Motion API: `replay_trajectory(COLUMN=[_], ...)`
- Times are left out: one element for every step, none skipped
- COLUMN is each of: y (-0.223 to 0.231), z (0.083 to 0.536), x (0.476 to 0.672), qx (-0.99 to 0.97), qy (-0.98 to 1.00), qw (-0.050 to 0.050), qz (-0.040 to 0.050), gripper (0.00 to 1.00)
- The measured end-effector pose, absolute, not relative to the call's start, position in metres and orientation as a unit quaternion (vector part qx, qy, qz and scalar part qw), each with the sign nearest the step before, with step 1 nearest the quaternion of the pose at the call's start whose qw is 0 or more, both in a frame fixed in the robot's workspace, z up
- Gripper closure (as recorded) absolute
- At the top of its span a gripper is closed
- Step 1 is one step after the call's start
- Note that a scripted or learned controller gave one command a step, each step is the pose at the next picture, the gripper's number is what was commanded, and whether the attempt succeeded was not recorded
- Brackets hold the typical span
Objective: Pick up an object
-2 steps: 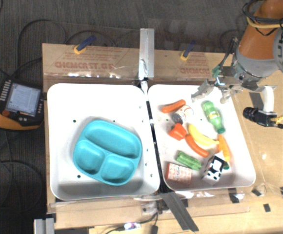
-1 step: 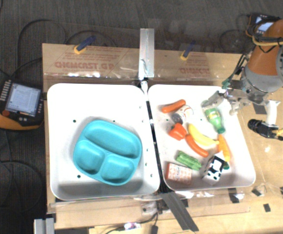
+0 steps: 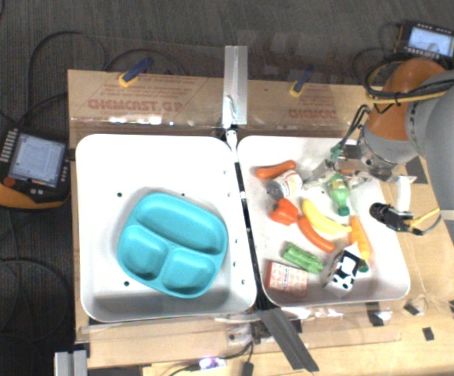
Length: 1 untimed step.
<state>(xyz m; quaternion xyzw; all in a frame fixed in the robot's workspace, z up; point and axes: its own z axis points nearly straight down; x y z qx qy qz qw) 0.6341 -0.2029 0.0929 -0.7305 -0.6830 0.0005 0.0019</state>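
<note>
Your pincer (image 3: 341, 180) hangs low over the far side of the right bin (image 3: 395, 276), right above a green bottle (image 3: 340, 197), likely lining up a grasp; you cannot tell its state. That bin crowds together the bottle, a banana (image 3: 323, 218), a carrot (image 3: 360, 237) and a cow toy (image 3: 346, 269). The left bin (image 3: 102, 163) holds just a teal divided tray (image 3: 172, 243).

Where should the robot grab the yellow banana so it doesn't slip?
Probably the banana's middle, coming straight down from above, pincer closing across its narrow width. It lies flat, curved, with an orange carrot tight along its lower side, so the ends look more crowded.
</note>
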Motion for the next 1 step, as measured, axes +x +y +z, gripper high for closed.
replay_trajectory(y=[-0.2010], z=[0.0980], x=[0.6342], qx=[-0.729], qy=[-0.684], qw=[0.004], qz=[0.0019], gripper=[1.00])
